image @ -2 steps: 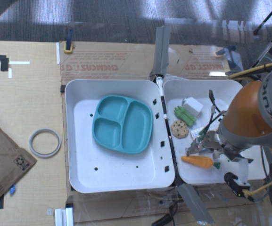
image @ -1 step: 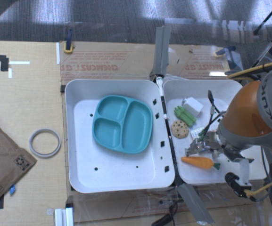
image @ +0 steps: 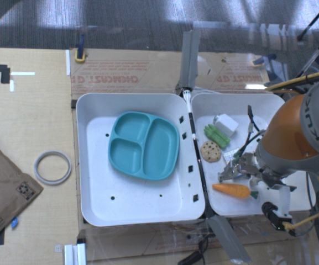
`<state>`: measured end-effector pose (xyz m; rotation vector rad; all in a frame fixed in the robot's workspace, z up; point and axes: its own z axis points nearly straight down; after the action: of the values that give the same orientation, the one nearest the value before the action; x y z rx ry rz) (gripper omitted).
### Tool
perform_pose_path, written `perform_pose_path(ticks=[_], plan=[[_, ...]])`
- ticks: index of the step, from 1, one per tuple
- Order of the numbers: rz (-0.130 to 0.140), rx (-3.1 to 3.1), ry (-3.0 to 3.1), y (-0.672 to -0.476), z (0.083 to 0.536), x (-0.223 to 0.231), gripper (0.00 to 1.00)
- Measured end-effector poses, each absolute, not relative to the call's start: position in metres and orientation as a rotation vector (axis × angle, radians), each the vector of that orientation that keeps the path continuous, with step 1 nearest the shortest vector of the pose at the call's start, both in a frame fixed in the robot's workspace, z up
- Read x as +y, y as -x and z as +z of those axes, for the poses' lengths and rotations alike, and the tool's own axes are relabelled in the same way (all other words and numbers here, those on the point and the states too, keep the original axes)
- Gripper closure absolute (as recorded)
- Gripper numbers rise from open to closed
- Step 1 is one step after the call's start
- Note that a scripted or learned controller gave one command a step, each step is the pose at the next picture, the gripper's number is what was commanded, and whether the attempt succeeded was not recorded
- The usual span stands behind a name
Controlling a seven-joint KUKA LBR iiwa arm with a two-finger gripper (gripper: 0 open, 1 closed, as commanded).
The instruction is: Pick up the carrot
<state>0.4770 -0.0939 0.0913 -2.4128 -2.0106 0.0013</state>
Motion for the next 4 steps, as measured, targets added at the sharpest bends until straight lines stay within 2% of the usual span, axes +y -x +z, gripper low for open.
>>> perform_pose_path(ticks=[1, 2, 3, 4], plan=[[0.004, -2.214, 2.228, -0.506, 0.191, -0.07, 0.0], [0.003, -2.404, 2.023, -0.522, 0.191, -0.042, 0.0], [0.003, -2.55, 1.832, -0.487, 0.164, -0.103, 0.0], [0.001, -2.494, 1.908, -0.477, 0.091, -0.108, 0.0]])
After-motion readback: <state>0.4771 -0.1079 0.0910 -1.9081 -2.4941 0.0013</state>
